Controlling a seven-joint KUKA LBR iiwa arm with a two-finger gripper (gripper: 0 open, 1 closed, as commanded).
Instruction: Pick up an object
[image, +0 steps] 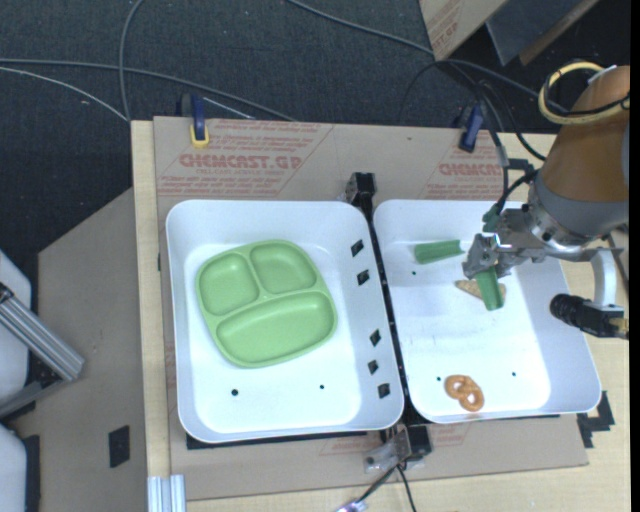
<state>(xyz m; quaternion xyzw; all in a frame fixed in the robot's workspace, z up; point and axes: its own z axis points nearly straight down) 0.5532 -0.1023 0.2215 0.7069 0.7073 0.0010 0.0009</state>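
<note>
We see a green divided plate (266, 301) in the L bin (190, 330), left of the divider (378, 300). Just right of the divider, in the R bin (570, 380), a green stick (437, 251) lies flat; a pretzel (464, 392) sits near the front wall. The gripper (486, 272) is further right, w/ a green piece (490, 292) at its tip; can't tell if it's pinched or how wide the gripper is.

From my feed the arm (590, 150) runs off the right edge, so I only get the wrist end. The gripper (487, 272) sits over a small tan thing (470, 288), mostly covered, can't tell what it is or how the jaws stand.
</note>
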